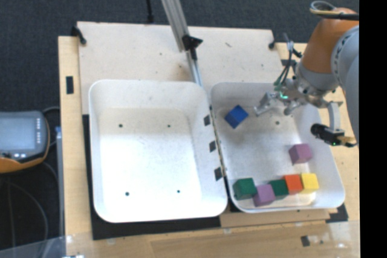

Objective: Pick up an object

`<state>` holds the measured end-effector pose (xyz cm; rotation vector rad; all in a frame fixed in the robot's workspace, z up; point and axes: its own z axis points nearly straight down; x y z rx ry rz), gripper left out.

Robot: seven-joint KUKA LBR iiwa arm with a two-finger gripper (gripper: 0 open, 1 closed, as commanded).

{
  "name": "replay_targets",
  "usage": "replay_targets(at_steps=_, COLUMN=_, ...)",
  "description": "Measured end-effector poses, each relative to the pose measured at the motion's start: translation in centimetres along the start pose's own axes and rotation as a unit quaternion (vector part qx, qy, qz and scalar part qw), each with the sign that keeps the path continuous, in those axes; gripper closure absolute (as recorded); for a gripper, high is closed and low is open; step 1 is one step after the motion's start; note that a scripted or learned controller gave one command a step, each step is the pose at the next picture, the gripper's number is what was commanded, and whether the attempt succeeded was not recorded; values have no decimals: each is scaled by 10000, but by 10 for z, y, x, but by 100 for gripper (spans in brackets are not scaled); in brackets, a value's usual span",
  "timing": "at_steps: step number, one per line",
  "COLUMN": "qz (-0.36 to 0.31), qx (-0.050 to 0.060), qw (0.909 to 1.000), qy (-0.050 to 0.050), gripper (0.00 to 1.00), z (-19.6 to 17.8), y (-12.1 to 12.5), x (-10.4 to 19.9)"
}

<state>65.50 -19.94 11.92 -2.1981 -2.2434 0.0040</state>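
My gripper (279, 103) hangs over the back of the right bin (326, 199), fingers spread with nothing between them. The blue cube (236, 116) lies just to its left on the bin floor, near but not touching.

Even, bright overhead light; soft shadows, slightly grainy, mild blur.

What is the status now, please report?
Gripper above right bin, nothing seen held. Blue cube nearest, to its left. Path unobstructed.
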Motion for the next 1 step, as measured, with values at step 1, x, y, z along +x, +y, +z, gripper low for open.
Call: replay_targets(at_steps=1, qz=97, qx=-11, qw=10000, qy=-5, gripper=0, z=23, y=-47, x=11)
